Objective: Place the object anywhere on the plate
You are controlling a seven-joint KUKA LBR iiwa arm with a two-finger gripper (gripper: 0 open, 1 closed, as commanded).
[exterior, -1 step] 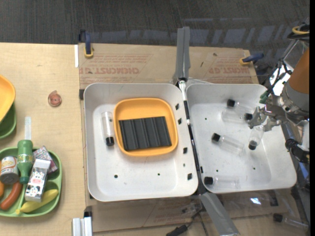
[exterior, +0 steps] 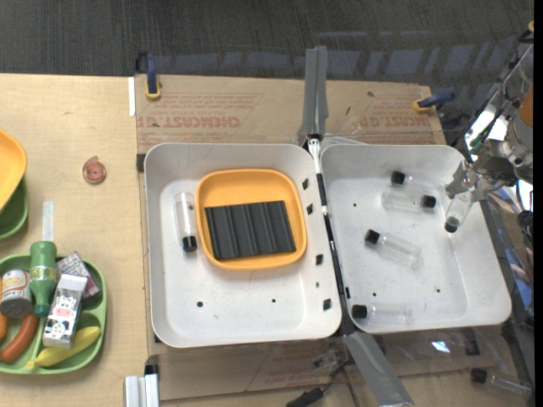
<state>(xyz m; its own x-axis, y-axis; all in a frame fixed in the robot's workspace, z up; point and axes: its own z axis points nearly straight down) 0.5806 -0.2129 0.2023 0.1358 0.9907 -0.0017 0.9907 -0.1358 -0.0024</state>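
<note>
Left bin (exterior: pixel 161 253): one clear vial (exterior: pixel 185 220) with black cap, lying just left of the orange plate (exterior: pixel 251 186); a black ridged insert (exterior: pixel 250 230) rests on the plate. Right bin (exterior: pixel 484 303): four loose capped vials. Right rim: gripper (exterior: pixel 465 190), a vial (exterior: pixel 453 219) pinched upright between its fingers, above the bin

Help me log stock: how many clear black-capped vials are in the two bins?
5. One vial in the left bin beside the orange plate. In the right bin: top, middle, bottom-left corner, and one at the gripper by the right wall. Glare could hide more.
</note>
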